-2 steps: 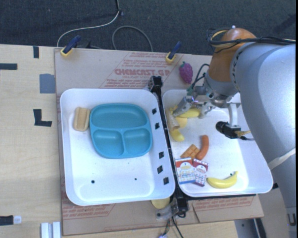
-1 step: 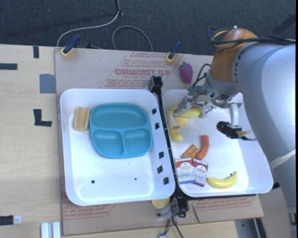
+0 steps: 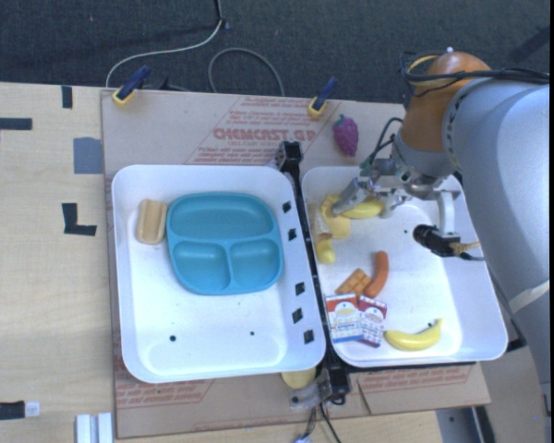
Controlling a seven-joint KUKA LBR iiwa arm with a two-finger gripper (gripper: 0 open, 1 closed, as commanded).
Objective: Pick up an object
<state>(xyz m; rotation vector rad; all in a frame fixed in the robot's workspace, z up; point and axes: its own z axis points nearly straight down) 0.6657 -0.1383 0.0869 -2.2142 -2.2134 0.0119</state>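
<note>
Yellow banana [image 3: 362, 210] directly beneath the jaws [image 3: 358, 195].

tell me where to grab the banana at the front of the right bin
Grip the banana across its thick middle, coming straight down from above. It lies flat on the bin floor, curved ends turned up in view, with open floor around it except the small carton to its left.

Dark carpet [image 3: 92, 17] lies beyond the brown board [image 3: 212, 123] on the bench.
</note>
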